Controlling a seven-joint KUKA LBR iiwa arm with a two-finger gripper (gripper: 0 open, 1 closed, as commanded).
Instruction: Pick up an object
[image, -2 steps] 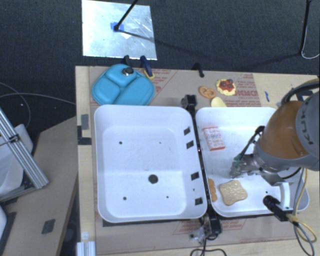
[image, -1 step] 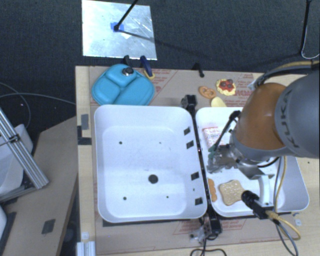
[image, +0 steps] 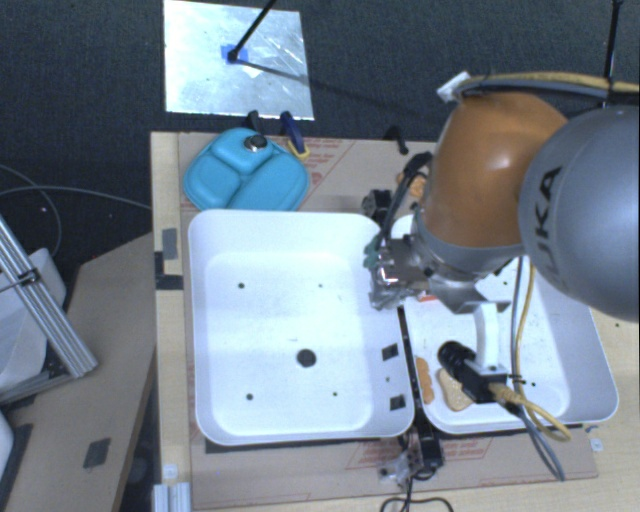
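Camera view. Gripper (image: 388, 285) at frame centre, over the seam between the left bin (image: 225, 300) and the right bin (image: 592, 385); how wide it stands cannot be told. Tan object (image: 424, 380) lies in the right bin's lower-left corner. Dark round spot (image: 306, 358) on the left bin's floor.

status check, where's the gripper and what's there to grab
Gripper over left edge of right bin, nothing seen held. Tan piece lies in that bin's near left corner. Arm covers most of the bin.
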